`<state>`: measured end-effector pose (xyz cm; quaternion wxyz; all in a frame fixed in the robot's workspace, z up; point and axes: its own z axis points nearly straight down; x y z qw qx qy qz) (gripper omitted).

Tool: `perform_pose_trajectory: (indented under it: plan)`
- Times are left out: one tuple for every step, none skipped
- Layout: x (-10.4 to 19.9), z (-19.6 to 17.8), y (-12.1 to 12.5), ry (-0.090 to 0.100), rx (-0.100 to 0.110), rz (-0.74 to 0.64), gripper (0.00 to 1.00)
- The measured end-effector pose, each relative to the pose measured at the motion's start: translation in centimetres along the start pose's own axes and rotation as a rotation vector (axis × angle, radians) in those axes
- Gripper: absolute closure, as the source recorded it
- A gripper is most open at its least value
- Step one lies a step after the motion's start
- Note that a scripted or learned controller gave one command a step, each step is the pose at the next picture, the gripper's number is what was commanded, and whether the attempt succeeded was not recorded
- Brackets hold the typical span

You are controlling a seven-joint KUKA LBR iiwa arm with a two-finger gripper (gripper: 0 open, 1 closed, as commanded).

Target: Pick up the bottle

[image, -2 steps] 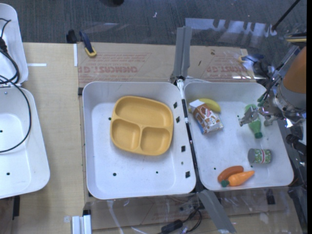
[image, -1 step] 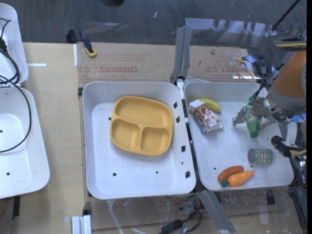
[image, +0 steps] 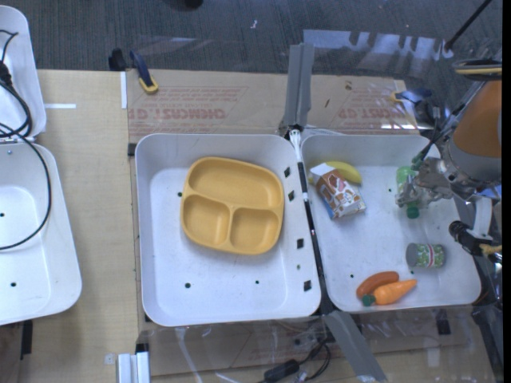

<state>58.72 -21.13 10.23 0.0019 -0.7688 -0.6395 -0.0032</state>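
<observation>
The gripper point(image: 417, 188), at the frame's right middle, sits closed around the green bottle point(image: 407, 190) near the right bin's point(image: 375, 290) far side. Lift straight and slowly, since the hold looks shallow and the bottle could slip.

Arm point(image: 479, 126) low, gripper point(image: 417, 183) down.

- The two white bins point(image: 156, 238) look like smooth plastic with a slight sheen.
- The yellow divided plate point(image: 233, 206) is matt plastic.
- The table point(image: 88, 110) has a pale, wood-look top, flat and matt.
- The bottle point(image: 409, 186) appears to be clear green plastic, though it is too small to be sure.
- The snack packet point(image: 339, 194) looks like glossy printed foil.
- The carrot point(image: 391, 290) looks smooth, faintly shiny plastic.
</observation>
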Motion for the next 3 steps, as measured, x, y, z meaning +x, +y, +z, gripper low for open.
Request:
perform_pose_trajectory:
  plan:
    - [4.6, -7.4, 0.0, -0.009, 0.002, 0.101, 1.0]
    - [10.1, -12.0, 1.2, -0.009, 0.001, 0.139, 1.0]
    - [10.0, -12.7, 1.2, -0.012, 0.005, 0.137, 1.0]
